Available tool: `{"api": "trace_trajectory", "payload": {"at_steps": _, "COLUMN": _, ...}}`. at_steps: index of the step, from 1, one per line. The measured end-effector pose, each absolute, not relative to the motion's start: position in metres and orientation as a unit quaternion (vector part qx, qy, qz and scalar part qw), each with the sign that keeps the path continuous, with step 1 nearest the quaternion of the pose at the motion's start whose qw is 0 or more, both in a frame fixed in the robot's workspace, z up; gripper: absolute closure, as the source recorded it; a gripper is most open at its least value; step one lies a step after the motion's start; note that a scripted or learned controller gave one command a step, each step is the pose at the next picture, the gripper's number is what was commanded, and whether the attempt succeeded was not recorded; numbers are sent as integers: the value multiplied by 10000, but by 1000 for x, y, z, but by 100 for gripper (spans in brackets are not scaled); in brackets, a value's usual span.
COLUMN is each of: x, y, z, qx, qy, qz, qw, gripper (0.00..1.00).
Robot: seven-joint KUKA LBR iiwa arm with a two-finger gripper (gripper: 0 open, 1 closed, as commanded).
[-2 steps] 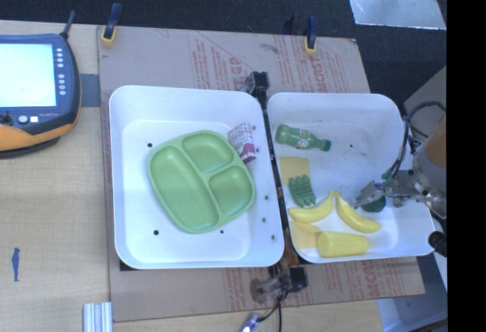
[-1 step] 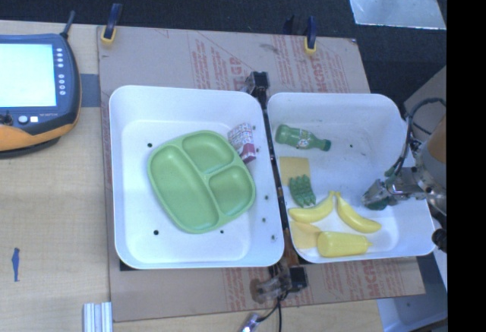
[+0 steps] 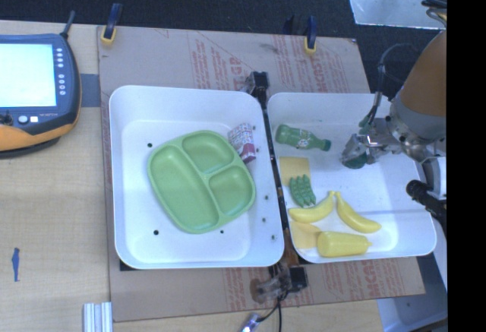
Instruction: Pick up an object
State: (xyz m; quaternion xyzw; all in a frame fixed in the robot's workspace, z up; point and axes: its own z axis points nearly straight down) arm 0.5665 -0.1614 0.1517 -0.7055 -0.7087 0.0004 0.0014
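The right bin (image 3: 395,194) holds a green bottle (image 3: 301,138) lying on its side, a flat yellow piece (image 3: 295,168), a small green ridged item (image 3: 302,191), two yellow bananas (image 3: 313,210) (image 3: 357,217) and a yellow block (image 3: 342,244). My gripper (image 3: 357,153) hangs low over the right bin's upper middle, right of the bottle and above the bananas. A dark greenish patch lies right under it; I cannot make out what it is. The left bin (image 3: 129,171) holds a green divided plate (image 3: 201,180) and a small red-and-white can (image 3: 243,141) at the plate's upper right.
A teach pendant (image 3: 30,91) with a bright screen lies on the bench at the far left. Clamps (image 3: 112,21) (image 3: 310,32) grip the brown board's far edge. A black fitting (image 3: 260,83) sits between the bins at the back, and a cable fitting (image 3: 277,282) at the front.
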Motion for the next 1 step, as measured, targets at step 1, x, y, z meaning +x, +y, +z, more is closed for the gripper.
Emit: {"api": "trace_trajectory", "payload": {"at_steps": 1, "x": 617, "y": -83, "z": 192, "qx": -7054, "qy": -7088, "qz": 3, "qw": 16, "gripper": 100}}
